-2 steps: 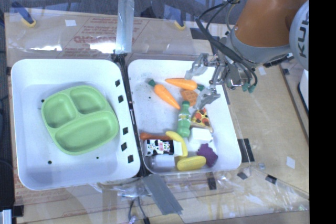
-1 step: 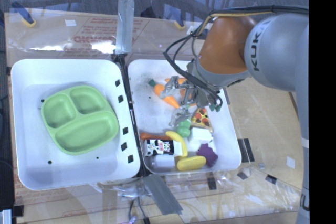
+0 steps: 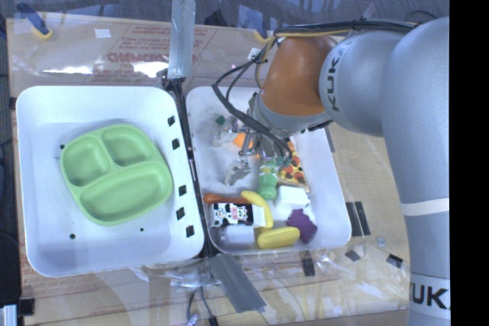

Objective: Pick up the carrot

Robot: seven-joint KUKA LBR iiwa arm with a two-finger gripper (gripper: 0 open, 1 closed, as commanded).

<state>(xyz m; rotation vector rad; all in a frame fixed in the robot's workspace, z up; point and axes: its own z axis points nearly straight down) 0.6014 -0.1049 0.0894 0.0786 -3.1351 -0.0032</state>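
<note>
In the right bin (image 3: 325,164), an orange piece that looks like the carrot (image 3: 240,140) lies near the middle, mostly hidden under the wrist. My gripper (image 3: 249,156) hangs low over the bin just right of and below that piece, among the toys. The orange-banded wrist (image 3: 294,76) and its cables cover the bin's back half. Nothing can be seen held by the gripper.
Crowded at the right bin's front are a yellow banana (image 3: 256,200), a black-and-white box (image 3: 231,214), a yellow block (image 3: 278,237), a purple toy (image 3: 303,224), a green toy (image 3: 267,183) and a thin orange stick (image 3: 216,198). The left bin (image 3: 38,164) holds a green divided plate (image 3: 114,172).
</note>
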